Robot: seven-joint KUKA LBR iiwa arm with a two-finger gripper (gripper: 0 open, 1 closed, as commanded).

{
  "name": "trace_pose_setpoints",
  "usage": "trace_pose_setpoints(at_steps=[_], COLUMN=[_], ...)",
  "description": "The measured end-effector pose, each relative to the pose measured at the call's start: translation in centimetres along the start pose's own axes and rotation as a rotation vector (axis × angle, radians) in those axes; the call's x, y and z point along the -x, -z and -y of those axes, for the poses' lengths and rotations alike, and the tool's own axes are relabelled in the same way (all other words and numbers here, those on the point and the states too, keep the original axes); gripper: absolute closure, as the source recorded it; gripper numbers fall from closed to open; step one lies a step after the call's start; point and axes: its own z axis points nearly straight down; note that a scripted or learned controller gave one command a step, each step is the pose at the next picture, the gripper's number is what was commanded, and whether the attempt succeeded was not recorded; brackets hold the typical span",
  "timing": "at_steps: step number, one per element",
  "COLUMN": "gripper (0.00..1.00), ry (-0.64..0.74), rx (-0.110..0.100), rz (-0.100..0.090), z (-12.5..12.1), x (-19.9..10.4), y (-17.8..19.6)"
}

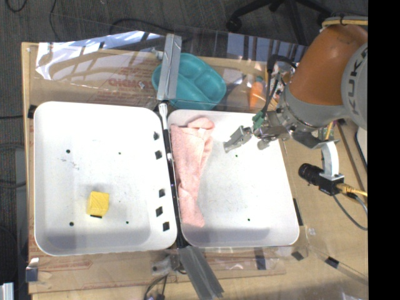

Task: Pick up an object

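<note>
Presently, 2 shallow white bins sit side by side on the bench: the left bin (pixel 50 167) and the right bin (pixel 269 192). In the left bin, 1 small yellow block (pixel 98 204) lies near the front, left of centre, well apart from every wall. In the right bin, 1 pink cloth (pixel 189 167) lies crumpled in a long strip against the left wall, running from the back edge almost to the front. The arm (pixel 325 67), grey with an orange band, enters from the right above the back right part of the right bin. The gripper (pixel 250 139) hangs over the right bin's back half, to the right of the cloth and apart from it; its 2 fingers stand spread, with nothing between them. Behind the bins, 1 teal tray (pixel 194 83) rests on the bench under clear plastic sheeting (pixel 94 61). 1 small orange item (pixel 256 94) stands just right of the tray.
</note>
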Motion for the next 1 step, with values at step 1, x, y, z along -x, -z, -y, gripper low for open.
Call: trace_pose_setpoints(at_steps=[1], gripper=[0.00], ry=[0.049], rx=[-0.002], rz=[-0.002], z=[-1.92], x=[0.07], y=[-16.47])
